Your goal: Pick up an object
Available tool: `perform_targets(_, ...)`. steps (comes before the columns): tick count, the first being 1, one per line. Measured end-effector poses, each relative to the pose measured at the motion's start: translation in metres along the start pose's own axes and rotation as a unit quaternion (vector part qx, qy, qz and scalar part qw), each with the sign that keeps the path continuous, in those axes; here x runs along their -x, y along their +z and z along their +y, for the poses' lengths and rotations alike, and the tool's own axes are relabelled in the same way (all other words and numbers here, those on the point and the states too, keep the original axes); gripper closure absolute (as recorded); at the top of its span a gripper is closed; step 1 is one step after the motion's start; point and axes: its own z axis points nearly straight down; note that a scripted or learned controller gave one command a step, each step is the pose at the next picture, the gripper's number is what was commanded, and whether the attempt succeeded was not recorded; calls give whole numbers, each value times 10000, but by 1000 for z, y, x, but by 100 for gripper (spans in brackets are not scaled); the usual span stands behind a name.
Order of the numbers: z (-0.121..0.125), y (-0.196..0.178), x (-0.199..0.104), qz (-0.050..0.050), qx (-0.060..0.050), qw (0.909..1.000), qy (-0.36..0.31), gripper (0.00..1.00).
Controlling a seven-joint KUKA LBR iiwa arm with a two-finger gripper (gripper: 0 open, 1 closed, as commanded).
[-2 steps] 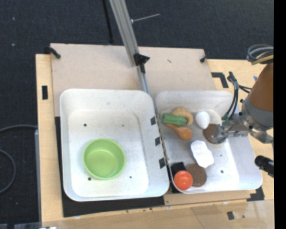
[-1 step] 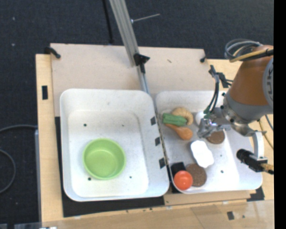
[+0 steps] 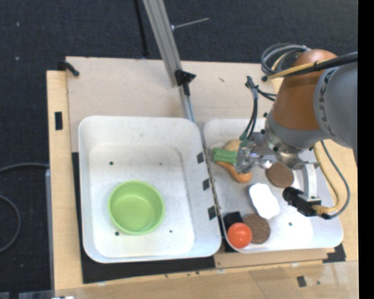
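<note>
The gripper (image 3: 244,161) is down in the right bin (image 3: 318,232), near that bin's left wall and toward its far edge, its metal fingers pointing left over a toy carrot (image 3: 232,161) with an orange body and a green top. The fingers sit right at the carrot, but I cannot tell whether they are apart, together or clamped on it. Behind them the wrist rises to the right into the orange band and the grey arm (image 3: 311,104), which leans in over the bin's far right corner, cables looping around it.

Just right of the gripper lies a brown disc (image 3: 279,176). A white block (image 3: 263,200) lies near the bin's middle. At the near left corner sit an orange ball (image 3: 239,234) and, touching it, a second brown disc (image 3: 257,228).

The left bin (image 3: 100,136) holds a green bowl (image 3: 136,207), upright, toward its near edge.
</note>
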Motion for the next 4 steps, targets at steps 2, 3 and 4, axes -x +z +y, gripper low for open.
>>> perform_targets(2,30,-11,-93,-5,-1,10000,1,100)
perform_targets(3,42,-12,-141,-3,-3,10000,0,100)
perform_targets(4,42,-12,-140,-13,-4,10000,-5,0)
